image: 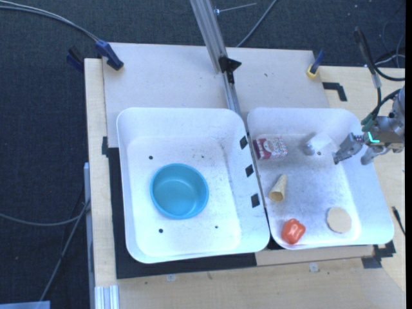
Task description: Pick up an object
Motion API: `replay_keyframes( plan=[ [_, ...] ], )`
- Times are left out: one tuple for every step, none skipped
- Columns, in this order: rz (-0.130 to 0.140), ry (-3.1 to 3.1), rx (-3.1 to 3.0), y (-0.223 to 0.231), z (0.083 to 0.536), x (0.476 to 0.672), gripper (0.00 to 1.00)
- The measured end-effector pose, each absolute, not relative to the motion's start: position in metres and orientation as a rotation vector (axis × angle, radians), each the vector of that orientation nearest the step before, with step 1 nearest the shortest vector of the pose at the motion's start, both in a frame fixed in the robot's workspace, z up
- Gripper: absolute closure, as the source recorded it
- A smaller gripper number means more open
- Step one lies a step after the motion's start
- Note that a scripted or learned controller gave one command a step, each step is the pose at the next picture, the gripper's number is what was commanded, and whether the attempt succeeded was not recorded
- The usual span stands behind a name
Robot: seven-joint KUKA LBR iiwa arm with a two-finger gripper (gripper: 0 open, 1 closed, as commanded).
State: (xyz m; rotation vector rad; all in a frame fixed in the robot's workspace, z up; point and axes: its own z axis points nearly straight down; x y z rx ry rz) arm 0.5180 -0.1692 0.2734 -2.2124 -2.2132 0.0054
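Observation:
The right bin (367, 192) holds several small things: a red and white packet (270, 148), a white lump (317, 143), a tan cone (278, 187), a red and orange fruit-like piece (293, 231) and a round tan disc (339, 220). My gripper (355, 153) hangs over the right bin's far right rim, just right of the white lump. Its two fingers stand open with nothing between them.
A blue bowl (179, 190) sits in the left bin (138, 172). A metal pole (209, 28) slants down to the ridge between the bins. Clamps mark the board's far corners, a blue one (108, 55) and a yellow one (314, 68).

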Motion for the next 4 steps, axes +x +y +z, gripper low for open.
replay_keyframes(
  plan=[
    [0.002, -2.216, -2.214, -0.169, 0.275, 0.519, 0.0],
    [0.01, -2.208, -2.21, -0.17, 0.215, 0.509, 0.0],
    [0.009, -2.208, -2.208, -0.162, 0.169, 0.511, 0.0],
    [0.01, -2.207, -2.208, -0.155, 0.106, 0.504, 0.0]
  ],
)
